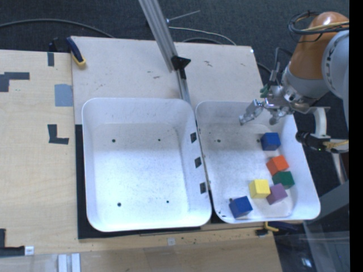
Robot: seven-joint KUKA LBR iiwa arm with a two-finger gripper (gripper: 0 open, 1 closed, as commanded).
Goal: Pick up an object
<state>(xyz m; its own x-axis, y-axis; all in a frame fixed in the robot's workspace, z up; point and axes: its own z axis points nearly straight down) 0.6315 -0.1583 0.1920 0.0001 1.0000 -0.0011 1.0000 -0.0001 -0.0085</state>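
Over the right bin's (303, 169) far edge the gripper (249, 115) hangs with nothing in it, can't tell how its fingers are set, while six blocks sit along the right side, the blue cube (270, 141) closest.

Robotics lab, taped bench (34, 152), two white bins (91, 118), loose cables (34, 22)
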